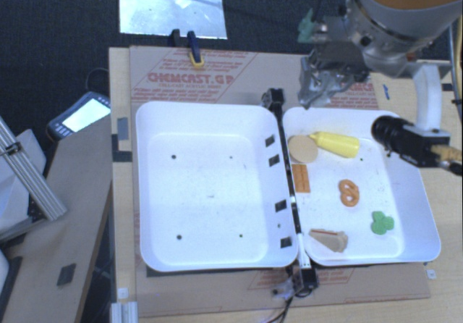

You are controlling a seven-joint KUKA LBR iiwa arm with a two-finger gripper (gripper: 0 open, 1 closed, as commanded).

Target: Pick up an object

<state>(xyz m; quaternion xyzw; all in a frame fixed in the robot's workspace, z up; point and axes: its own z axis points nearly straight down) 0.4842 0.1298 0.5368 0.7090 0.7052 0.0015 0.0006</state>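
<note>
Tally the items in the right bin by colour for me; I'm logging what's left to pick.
Yellow: 1, the bottle-shaped piece
Tan: 2, the round disc and the wedge
Orange: 2, the flat rectangle and the pretzel
Green: 1, the small leafy piece
Total: 6

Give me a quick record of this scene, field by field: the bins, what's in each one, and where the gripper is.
bins: two shallow white bins side by side, left bin and right bin
right bin contents: yellow bottle-shaped toy, tan round piece, orange strip, orange pretzel, green piece, tan wedge
gripper: gripper above the right bin's far left corner, over the bench edge
holding: nothing seen between the fingers
arm: enters from the right
</note>
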